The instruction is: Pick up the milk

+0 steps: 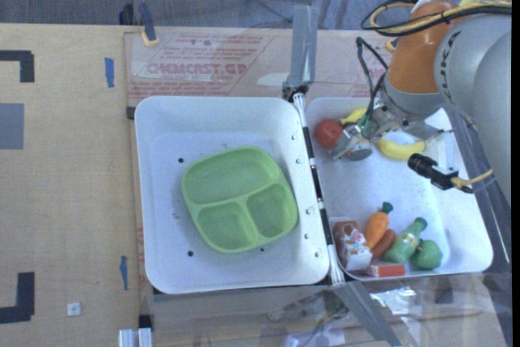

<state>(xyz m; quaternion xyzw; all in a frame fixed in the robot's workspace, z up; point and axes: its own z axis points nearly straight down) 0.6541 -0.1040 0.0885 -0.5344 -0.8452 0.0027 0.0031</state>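
Note:
The milk (353, 246) is a small white and red carton lying at the front left corner of the right bin (475, 244). My gripper (354, 145) hangs low over the back left part of that bin, well behind the milk. It sits just right of a red tomato (327, 132) and left of a yellow banana (398, 149). Nothing shows in its grasp.
An orange carrot (376, 227), a green bottle (409, 239), a green round fruit (428, 254) and a flat red item (388, 271) crowd the milk on its right. The left bin (158, 175) holds a green divided plate (239, 198).

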